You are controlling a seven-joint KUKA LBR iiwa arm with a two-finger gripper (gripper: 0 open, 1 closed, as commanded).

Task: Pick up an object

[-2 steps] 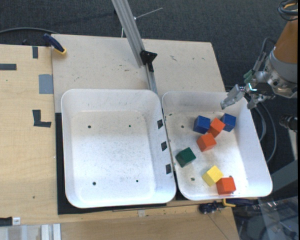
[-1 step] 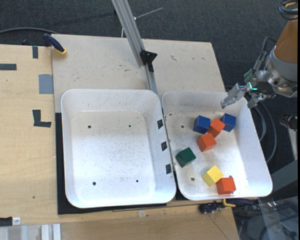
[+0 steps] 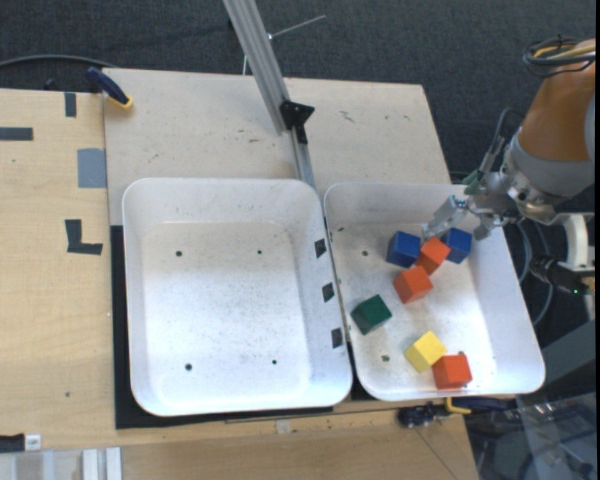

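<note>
A: Operator, where was your gripper (image 3: pixel 448 218) at that moment?

B: It hung over the right bin (image 3: pixel 500 298), near that bin's far right corner, on the grey arm with the orange band (image 3: pixel 565 108). You could not tell from the view whether it was released or clenched; nothing showed plainly between its tips.

A: And what lay under it?

B: A tight cluster. Taking the right bin as your mark, a small orange cube (image 3: pixel 435 253) sat just below the gripper, with a blue cube (image 3: pixel 404 248) touching it on the side toward the left bin (image 3: pixel 225 298) and a second blue cube (image 3: pixel 458 244) pressed against its other side, close to the bin's right wall. A larger orange cube (image 3: pixel 413 284) lay just nearer the front, touching or nearly touching the small one.

A: So you had neighbours crowding the pick.

B: Yes, the two blue cubes flanked the small orange one, and the wall stood close by. Elsewhere in the right bin, a green cube (image 3: pixel 371 314) sat alone near the divider side, and a yellow cube (image 3: pixel 426 350) and a red cube (image 3: pixel 452 370) lay together by the front right corner.

A: Anything overhead?

B: A metal rail (image 3: pixel 260 48) slanted down from the far side and ended at the rims where the right bin met the left one.
</note>
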